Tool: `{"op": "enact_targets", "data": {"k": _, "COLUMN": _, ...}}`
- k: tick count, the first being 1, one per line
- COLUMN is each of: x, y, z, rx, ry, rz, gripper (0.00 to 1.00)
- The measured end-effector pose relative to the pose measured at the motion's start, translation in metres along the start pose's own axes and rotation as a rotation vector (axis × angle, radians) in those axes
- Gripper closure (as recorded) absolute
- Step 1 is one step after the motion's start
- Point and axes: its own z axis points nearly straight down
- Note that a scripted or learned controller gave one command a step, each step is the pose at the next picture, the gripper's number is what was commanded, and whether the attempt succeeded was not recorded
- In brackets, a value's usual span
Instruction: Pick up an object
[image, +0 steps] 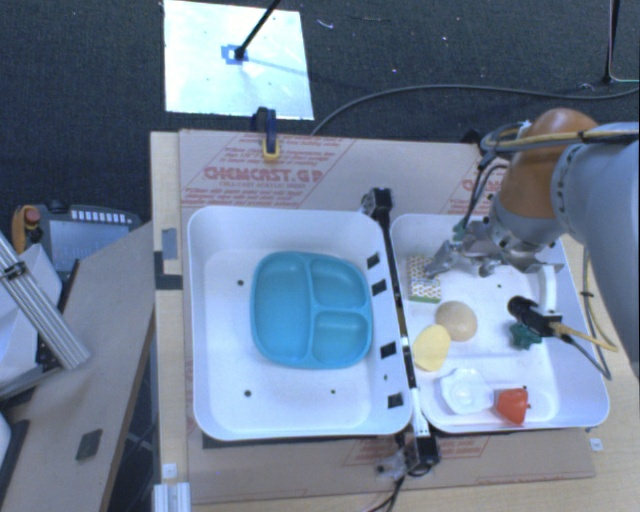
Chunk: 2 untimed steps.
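My gripper (452, 262) hangs over the back of the right bin (585, 395), low and close to the bin floor. Just left of it and below lies a flat pale piece with a green dotted pattern (423, 281), right by the gripper's left tip. A tan round object (457, 320) sits a little in front of the gripper, and a yellow rounded one (432, 347) touches it on the front left. Nothing is visibly held.
At the front of the right bin sit a white object (463, 390) and a red one (512, 404); a small dark green thing (521, 337) lies at the right. A blue divided plate (310, 308) lies in the left bin (215, 400).
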Motion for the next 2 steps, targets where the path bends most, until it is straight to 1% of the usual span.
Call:
{"op": "enact_targets", "data": {"k": 1, "x": 0.000, "y": 0.003, "z": -0.015, "rx": -0.009, "ry": -0.001, "rz": -0.001, "gripper": 1.00}}
{"op": "enact_targets", "data": {"k": 2, "x": -0.002, "y": 0.006, "z": -0.059, "rx": -0.001, "ry": -0.002, "rz": -0.003, "gripper": 1.00}}
